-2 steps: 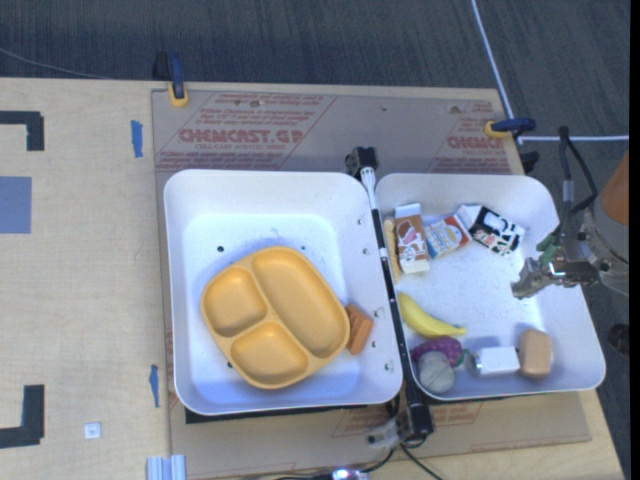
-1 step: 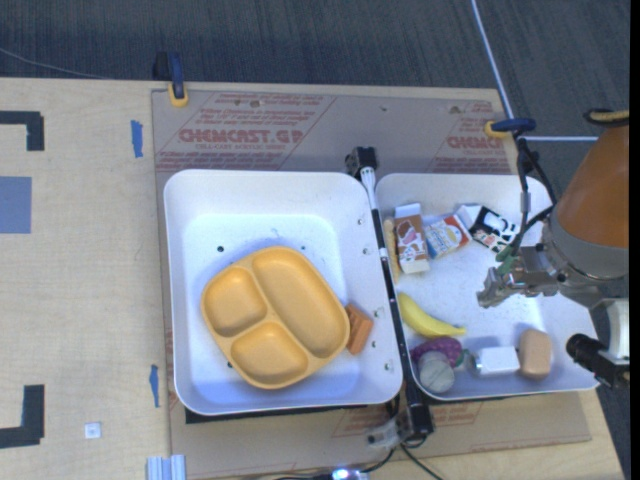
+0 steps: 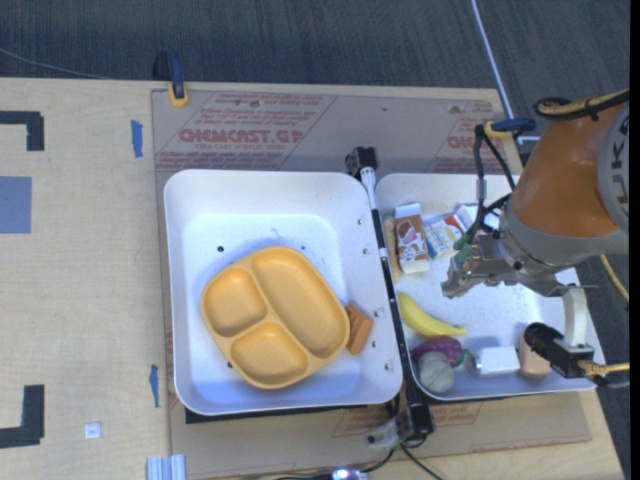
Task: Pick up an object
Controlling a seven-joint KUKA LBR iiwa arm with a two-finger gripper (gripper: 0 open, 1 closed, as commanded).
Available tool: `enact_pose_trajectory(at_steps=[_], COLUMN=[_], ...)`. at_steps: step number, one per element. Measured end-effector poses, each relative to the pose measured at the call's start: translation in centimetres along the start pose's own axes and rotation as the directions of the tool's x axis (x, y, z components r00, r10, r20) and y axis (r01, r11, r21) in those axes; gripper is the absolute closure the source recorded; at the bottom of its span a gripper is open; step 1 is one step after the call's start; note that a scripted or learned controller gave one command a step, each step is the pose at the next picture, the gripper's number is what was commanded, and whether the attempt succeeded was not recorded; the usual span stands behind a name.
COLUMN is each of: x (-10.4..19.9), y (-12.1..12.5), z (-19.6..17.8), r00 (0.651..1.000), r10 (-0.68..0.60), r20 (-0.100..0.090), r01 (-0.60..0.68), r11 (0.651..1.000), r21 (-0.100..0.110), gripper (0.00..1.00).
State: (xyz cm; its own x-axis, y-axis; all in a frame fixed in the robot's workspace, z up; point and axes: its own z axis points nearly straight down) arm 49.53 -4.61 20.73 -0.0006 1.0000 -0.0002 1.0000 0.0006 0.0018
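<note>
Banana [image 3: 428, 317]: light, soft, bruisable; take across its middle.
Gripper [image 3: 462, 276]: hovering just above; grip state I cannot tell.

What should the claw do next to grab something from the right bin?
Probably lower straight down and a little toward the banana. The claw hovers over bare bin floor in the right bin, with the banana just below-left of it and small cartons just above-left, so nothing is in its grasp.

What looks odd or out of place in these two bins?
In the left bin, the yellow divided plate lies askew, and a small orange block is wedged against its right edge. Nothing looks spilled or broken.
</note>
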Motion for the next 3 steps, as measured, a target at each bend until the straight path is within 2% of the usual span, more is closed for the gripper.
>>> enact_pose_trajectory(at_steps=[1, 2, 3], x=[0.7, -0.6, 3.4], y=[-1.6, -1.4, -1.1], z=[2.3, 2.3, 2.3], r00=[1.000, 1.000, 1.000], r10=[0.001, 0.001, 0.000], r20=[-0.001, 0.000, 0.000], r01=[-0.001, -0.001, 0.000], r11=[1.000, 1.000, 1.000], r21=[0.002, 0.001, 0.001], gripper=[1.00, 1.00, 1.00])
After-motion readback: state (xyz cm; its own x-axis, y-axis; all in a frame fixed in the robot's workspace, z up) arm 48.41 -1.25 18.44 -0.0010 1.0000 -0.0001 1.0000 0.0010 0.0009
